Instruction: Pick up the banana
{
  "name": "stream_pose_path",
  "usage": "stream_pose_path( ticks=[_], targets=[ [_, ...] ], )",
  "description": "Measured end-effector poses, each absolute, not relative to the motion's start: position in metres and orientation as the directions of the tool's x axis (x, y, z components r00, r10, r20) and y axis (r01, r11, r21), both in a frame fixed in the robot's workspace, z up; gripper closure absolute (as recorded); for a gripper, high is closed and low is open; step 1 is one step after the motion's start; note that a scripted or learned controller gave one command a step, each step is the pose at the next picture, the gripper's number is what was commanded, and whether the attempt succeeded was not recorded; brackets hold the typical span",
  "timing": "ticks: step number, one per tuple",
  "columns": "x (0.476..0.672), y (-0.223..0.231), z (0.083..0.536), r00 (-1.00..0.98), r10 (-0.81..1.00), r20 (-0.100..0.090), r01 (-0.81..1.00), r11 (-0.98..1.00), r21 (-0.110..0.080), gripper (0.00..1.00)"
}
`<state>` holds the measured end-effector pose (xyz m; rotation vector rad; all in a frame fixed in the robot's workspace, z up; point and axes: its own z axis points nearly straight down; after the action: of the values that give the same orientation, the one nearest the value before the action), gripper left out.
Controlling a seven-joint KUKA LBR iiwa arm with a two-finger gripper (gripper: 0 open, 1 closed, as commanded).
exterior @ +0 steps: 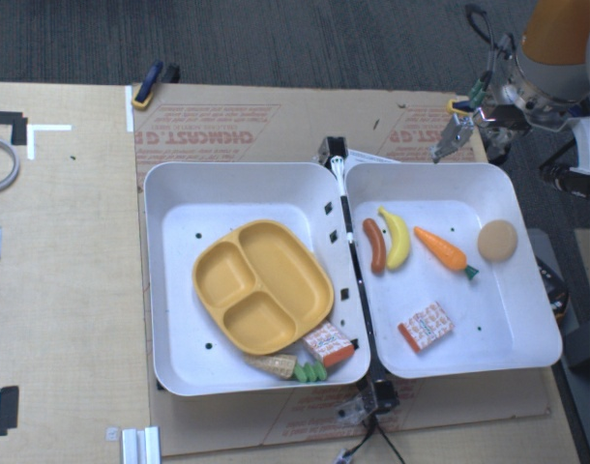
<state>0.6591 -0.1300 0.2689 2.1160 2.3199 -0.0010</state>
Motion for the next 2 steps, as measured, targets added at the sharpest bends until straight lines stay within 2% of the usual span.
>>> stream_pose_path(
  ticks=[1, 2],
  targets=[
    [0.659, -0.07, 0.192, -0.086, 0.996, -0.001, 0.996, 0.086, -0.001, 0.0],
    [0.61, -0.094, 0.092, -0.161, 0.987, 0.0, 0.987, 0.161, 0.0, 0.0]
  ],
)
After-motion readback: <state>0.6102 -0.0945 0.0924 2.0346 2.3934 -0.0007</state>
